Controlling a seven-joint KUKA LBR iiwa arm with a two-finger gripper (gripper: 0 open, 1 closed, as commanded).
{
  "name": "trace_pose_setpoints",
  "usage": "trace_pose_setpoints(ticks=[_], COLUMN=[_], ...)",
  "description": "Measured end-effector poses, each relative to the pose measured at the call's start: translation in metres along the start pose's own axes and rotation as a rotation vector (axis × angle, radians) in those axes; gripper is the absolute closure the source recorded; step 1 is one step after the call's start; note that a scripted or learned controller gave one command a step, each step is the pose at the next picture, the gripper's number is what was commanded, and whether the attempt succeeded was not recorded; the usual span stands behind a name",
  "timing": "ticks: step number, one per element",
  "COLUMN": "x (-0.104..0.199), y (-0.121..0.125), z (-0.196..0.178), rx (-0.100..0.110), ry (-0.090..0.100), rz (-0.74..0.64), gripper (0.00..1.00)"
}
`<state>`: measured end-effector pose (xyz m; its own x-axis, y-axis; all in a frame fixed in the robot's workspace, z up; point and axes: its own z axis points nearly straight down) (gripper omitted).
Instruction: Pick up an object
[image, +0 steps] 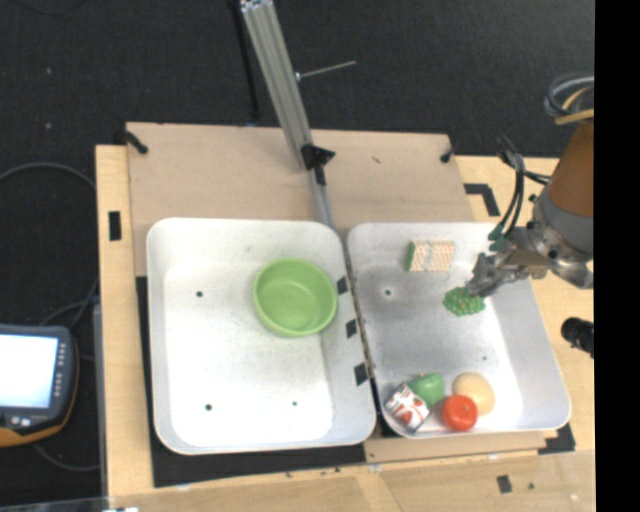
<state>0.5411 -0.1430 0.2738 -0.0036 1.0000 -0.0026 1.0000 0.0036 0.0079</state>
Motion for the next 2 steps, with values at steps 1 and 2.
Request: trace_pose_setpoints(ticks=[1, 2], x=[0.050, 0.106], y=[-0.003, -0.006], z=[0.012, 0.020], rx=[0.007, 0.007], ry=[0.003, 0.003], rz=[-0.002, -0.003], gripper=[1.00, 1.00])
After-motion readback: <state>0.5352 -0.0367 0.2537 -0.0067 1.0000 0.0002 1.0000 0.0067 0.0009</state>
